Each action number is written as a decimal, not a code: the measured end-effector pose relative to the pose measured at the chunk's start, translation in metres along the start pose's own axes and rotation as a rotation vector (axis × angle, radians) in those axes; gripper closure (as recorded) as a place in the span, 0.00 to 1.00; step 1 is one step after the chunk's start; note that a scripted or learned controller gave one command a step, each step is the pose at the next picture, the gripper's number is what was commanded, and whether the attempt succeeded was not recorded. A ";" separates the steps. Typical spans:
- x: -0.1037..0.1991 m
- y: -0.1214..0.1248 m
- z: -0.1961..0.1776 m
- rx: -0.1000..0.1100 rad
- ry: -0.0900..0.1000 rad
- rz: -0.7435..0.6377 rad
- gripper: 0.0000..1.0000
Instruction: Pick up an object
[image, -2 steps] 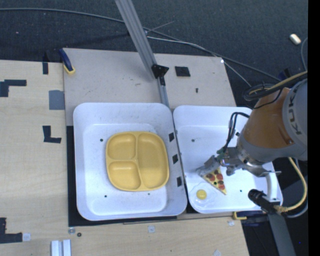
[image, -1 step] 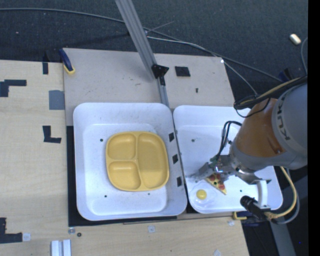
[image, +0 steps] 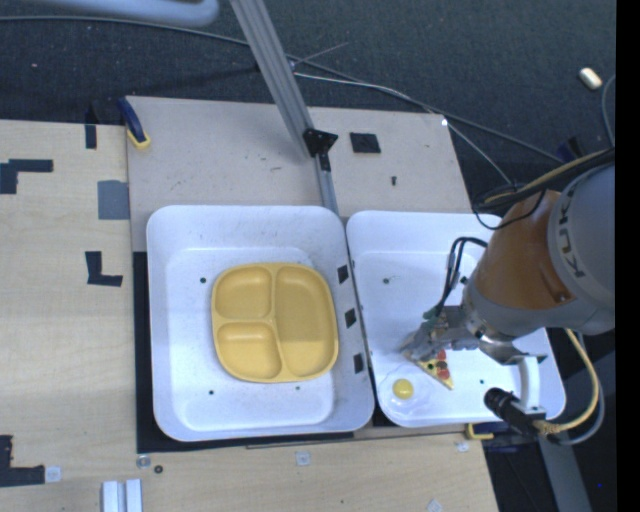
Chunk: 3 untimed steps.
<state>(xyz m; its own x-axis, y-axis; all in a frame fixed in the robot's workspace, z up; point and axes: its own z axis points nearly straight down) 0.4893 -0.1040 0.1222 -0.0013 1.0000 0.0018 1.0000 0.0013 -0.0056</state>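
A small yellow round object lies near the front left of the right bin. Beside it to the right lies a small red and yellow piece, partly under the arm. My gripper hangs low in the right bin, just above and touching close to that red and yellow piece; its tips are hidden by the wrist. A yellow divided plate rests in the middle of the left bin.
The grey arm with its orange band covers the right half of the right bin. A metal pole slants across the back of the bench. The wooden bench top lies to the left.
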 end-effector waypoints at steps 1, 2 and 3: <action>0.008 0.004 -0.059 -0.009 -0.002 -0.001 1.00; 0.008 0.005 -0.091 -0.008 -0.002 0.000 1.00; 0.064 0.006 -0.085 -0.003 0.000 -0.005 1.00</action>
<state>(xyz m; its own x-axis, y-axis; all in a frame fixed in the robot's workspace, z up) 0.4956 -0.0406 0.2073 -0.0067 1.0000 0.0021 1.0000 0.0067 -0.0024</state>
